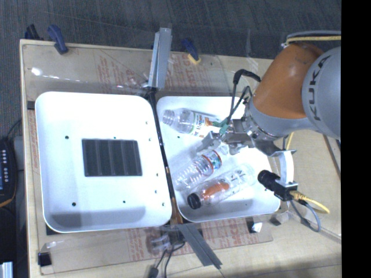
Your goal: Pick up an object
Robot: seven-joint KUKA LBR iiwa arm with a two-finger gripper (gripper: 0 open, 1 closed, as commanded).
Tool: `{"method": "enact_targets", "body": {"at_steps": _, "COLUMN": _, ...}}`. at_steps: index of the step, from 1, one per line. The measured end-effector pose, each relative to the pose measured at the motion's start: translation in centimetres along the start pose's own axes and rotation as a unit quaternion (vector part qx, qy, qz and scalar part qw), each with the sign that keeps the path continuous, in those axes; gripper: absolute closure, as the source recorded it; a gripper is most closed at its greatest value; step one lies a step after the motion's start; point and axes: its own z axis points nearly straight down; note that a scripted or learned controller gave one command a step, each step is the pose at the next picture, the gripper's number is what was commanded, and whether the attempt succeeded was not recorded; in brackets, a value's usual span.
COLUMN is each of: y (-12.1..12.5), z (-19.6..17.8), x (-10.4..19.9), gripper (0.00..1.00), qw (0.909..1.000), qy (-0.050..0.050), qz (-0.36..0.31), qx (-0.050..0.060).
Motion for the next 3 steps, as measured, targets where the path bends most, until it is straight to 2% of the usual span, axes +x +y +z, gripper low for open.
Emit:
{"method": "enact_targets", "body": {"at_steps": 1, "y": 3.2, "z": 11.9, "x": -5.6, "gripper": 0.0, "qw": 0.9998, "qy": 0.0, "qz": -0.018, "qx": -0.001}}
{"method": "enact_targets", "body": {"at_steps": 2, "y": 0.7, "z": 14.6, "x": -6.7, "gripper": 0.0, "qw": 0.997, "qy": -0.002, "qz": -0.076, "qx": -0.013}}
{"method": "enact_targets", "body": {"at_steps": 3, "y": -0.7, "z": 14.3, "x": -3.2, "gripper": 0.0, "qw": 0.9892, "qy": -0.01, "qz": -0.144, "qx": -0.025}}
